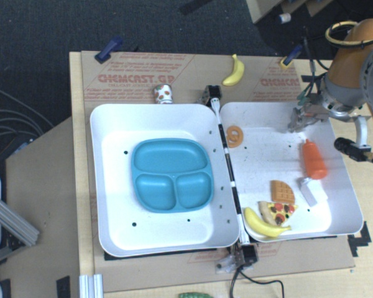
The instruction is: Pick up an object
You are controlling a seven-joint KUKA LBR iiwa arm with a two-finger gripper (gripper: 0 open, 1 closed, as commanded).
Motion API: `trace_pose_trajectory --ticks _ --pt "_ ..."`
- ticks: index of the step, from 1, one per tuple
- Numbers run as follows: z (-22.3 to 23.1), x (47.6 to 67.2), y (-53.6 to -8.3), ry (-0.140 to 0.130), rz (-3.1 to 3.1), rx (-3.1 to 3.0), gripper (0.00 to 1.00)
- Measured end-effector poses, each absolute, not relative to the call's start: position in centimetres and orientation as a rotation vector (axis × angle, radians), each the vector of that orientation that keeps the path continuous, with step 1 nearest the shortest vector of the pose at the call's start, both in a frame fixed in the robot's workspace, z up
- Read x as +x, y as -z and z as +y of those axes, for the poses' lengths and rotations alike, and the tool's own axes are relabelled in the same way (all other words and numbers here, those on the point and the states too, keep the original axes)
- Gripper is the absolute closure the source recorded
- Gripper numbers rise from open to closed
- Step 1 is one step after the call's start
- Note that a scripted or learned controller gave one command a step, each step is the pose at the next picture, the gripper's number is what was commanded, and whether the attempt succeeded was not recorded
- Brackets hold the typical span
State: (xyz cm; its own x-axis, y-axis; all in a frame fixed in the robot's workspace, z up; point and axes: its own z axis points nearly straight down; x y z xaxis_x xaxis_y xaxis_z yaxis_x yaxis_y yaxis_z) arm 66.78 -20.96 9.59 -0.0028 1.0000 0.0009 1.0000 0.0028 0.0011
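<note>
Several small items scattered in shallow white right-hand bin (342, 219); closest to arm, long orange plastic carrot-like piece (314, 160), lying unheld near bin's right wall. Hovered just beyond it at far rim: grey two-finger gripper (300, 118), open or closed impossible to tell. Judged approach stage; next called for alignment over one item, then descent.

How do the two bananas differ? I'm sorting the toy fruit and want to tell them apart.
The banana on the board lies outside both bins, behind them; the banana in the right bin sits at that bin's near left corner. The board one looks smaller and lies alone, while the bin one looks larger and touches a pizza slice. The board one curves up and down in the view; the bin one lies more crosswise. Both are yellow and curved.
</note>
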Motion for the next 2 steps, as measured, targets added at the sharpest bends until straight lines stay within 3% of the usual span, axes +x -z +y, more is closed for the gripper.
trace_pose_trajectory --ticks 1,2 --pt "-21.0 66.8 -9.6 -0.002 2.225 2.219 0.00" --pt "-21.0 66.8 -10.6 -0.003 2.223 2.216 1.00"
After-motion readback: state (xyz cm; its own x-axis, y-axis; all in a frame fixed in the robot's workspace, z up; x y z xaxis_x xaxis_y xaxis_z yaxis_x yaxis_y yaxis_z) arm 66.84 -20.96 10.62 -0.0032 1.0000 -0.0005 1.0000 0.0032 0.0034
